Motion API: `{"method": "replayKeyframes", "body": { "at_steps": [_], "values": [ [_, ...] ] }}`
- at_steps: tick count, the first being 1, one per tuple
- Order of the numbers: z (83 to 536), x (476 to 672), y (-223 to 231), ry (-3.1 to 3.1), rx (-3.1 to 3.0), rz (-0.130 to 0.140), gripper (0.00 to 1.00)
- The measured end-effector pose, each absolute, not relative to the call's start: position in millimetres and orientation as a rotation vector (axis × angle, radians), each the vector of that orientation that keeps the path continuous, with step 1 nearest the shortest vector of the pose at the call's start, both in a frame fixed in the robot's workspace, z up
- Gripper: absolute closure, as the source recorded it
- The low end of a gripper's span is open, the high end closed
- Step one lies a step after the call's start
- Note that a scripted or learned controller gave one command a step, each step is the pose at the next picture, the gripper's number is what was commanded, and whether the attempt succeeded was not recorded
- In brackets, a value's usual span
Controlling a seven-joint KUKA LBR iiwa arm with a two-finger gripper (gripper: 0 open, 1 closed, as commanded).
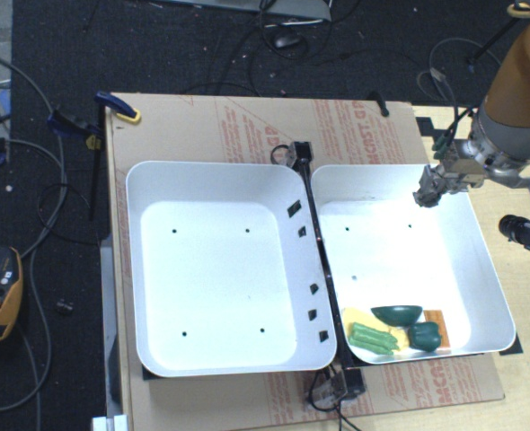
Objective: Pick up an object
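The gripper (428, 193) hangs over the far corner of the right bin (481, 268), well apart from the toys (396, 327) in the near corner; nothing is picked up yet; I think it must reach over and down to them.

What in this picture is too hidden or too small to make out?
- Hand: small and dark in the camera view, so its grip state is unclear.
- Arm: cut off by the top and right edges.
- Yellow item and orange item in the right bin: partly covered by green objects; identity unclear.
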State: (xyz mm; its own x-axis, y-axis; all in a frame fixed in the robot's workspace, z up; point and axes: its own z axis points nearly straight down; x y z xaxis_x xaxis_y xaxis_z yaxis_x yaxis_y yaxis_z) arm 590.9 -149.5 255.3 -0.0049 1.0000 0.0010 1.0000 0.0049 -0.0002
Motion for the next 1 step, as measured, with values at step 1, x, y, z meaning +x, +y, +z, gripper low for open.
{"method": "replayKeyframes", "body": {
  "at_steps": [1],
  "values": [
    [243.6,609.6,-97.0,-2.226,-2.215,0.0,1.0]
  ]
}}
